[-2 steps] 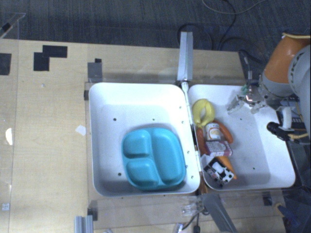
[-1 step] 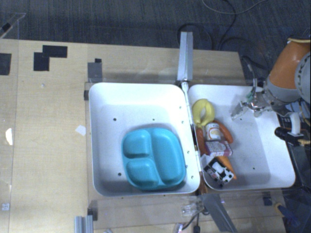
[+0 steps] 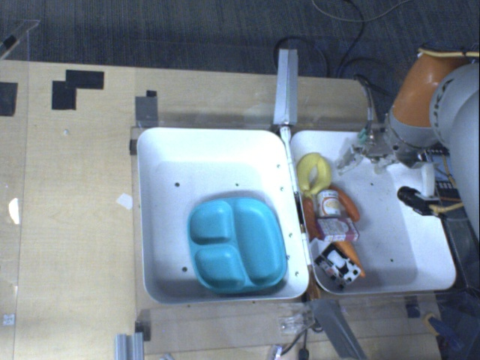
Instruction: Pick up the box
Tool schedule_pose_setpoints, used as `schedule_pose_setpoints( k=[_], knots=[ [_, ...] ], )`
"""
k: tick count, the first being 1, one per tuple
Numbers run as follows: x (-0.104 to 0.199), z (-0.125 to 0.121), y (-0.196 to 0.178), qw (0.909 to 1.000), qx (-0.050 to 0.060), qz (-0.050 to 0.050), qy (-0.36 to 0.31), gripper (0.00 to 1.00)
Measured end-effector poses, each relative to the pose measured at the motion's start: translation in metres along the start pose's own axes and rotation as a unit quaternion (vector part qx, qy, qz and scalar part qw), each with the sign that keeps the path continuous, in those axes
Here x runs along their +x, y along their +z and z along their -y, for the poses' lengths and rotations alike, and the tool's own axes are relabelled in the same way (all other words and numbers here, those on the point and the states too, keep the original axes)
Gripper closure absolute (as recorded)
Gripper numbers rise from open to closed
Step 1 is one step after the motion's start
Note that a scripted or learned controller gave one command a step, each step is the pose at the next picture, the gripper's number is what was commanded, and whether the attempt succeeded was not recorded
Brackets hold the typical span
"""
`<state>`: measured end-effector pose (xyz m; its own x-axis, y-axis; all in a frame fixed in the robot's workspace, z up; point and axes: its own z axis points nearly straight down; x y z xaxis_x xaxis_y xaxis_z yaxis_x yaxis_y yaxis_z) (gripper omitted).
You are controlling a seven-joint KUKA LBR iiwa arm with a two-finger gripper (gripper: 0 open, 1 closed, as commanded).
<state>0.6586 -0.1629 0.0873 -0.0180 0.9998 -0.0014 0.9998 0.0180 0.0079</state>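
Gripper at right bin's far edge, fingers spread, holding nothing. Box wedged among clutter by the divider; risk: snagging the neighbours instead.

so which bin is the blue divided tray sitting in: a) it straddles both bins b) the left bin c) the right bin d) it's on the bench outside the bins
b: the blue divided tray lies flat on the floor of the left bin, near its front edge, while the small items are piled along the left wall of the right bin.
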Motion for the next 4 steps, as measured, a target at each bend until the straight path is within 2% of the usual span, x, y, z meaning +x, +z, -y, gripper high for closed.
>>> schedule_pose_setpoints(
  k=[1, 2, 3, 4],
  knots=[
    [-0.036, 0.036, -0.001, 0.9980, 0.000, 0.000, 0.063, 0.00],
    [-0.034, -0.002, 0.000, 0.9967, 0.000, 0.000, 0.081, 0.00],
    [-0.012, 0.002, 0.001, 0.9923, 0.001, 0.000, 0.124, 0.00],
    [-0.033, 0.019, 0.000, 0.9935, 0.001, 0.000, 0.114, 0.00]
  ],
)
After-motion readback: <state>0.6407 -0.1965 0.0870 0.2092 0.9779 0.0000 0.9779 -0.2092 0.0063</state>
